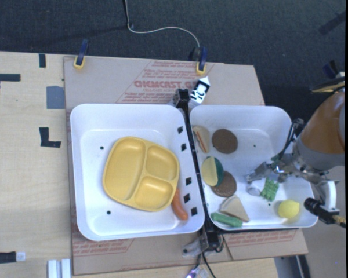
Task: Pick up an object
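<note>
One green toy [270,189] beneath the jaws [258,177], one yellow ball [289,209], two brown discs [224,141].

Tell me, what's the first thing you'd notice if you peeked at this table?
Most likely the big yellow tray with its compartments, lying in the left bin, with a small orange sausage beside its lower right corner. Next, the right bin, scattered with toy food, including a brown patty and a yellow lemon. The gripper reaches into that bin from the right, near a green piece.
</note>
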You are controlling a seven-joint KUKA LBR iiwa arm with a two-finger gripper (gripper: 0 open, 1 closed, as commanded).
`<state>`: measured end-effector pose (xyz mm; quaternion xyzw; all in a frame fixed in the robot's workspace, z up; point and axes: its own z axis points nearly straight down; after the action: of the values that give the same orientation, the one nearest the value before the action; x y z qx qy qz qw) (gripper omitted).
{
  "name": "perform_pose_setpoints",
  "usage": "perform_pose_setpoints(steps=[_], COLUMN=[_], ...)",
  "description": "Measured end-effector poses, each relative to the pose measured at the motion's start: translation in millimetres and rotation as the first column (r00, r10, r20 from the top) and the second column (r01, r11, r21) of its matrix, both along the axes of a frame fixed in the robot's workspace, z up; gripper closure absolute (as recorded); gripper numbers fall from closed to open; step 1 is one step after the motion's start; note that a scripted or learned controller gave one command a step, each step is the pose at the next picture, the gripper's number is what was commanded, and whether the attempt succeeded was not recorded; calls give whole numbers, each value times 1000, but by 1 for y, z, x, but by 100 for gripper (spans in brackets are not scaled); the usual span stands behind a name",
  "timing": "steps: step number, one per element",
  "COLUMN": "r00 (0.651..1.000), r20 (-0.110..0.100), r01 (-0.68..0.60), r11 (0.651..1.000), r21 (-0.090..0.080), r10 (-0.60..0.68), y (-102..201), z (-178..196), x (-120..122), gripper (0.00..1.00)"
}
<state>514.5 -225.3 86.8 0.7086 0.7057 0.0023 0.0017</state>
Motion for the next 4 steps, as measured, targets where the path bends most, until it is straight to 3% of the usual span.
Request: perform_pose_setpoints(steps=[1,2,3,4], r00=[1000,1000,1000,1000], r20=[4,-2,-5,-5], r01=[-3,-9,-2,-3], r11=[1000,1000,1000,1000], r21=[-3,-3,-2,-4], r10=[3,9,2,3], y=[1,2,0,0], z=[1,-1,-2,7], x=[-27,56,-32,-30], gripper=[0,0,0,100])
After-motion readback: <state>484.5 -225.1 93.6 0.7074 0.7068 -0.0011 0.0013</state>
